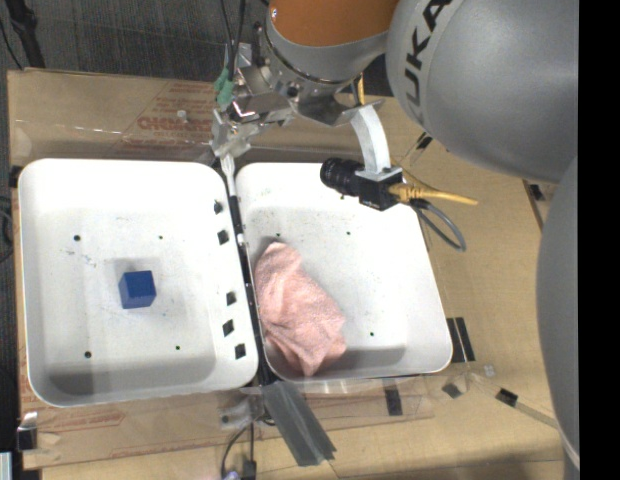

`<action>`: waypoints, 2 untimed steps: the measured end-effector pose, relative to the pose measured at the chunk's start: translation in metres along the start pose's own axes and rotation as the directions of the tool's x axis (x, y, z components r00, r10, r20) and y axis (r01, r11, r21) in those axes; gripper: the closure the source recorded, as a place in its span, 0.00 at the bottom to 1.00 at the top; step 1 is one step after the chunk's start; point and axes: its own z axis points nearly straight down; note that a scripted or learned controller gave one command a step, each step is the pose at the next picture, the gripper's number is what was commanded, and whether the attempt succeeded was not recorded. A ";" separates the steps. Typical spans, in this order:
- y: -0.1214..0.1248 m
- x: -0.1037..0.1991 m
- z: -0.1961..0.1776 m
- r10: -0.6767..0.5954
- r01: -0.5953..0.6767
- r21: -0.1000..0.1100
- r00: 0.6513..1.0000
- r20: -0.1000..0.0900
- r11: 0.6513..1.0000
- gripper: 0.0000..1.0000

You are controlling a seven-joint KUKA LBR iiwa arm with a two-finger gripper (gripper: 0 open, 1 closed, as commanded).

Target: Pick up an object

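the pink cloth is a soft, crumpled heap lying low in the right bin, against the divider, well below the claw; a small blue cube sits down and to the left of the claw in the left bin. the claw hangs at the bins' far rim over the divider, holding nothing visible, and i cannot tell how far open it is. bare white floor lies between it and the cloth.
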 end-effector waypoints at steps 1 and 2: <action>0.017 -0.035 0.056 -0.011 0.011 0.002 1.000 0.001 1.000 1.00; 0.059 -0.033 0.051 0.092 -0.092 -0.001 0.996 0.001 0.996 1.00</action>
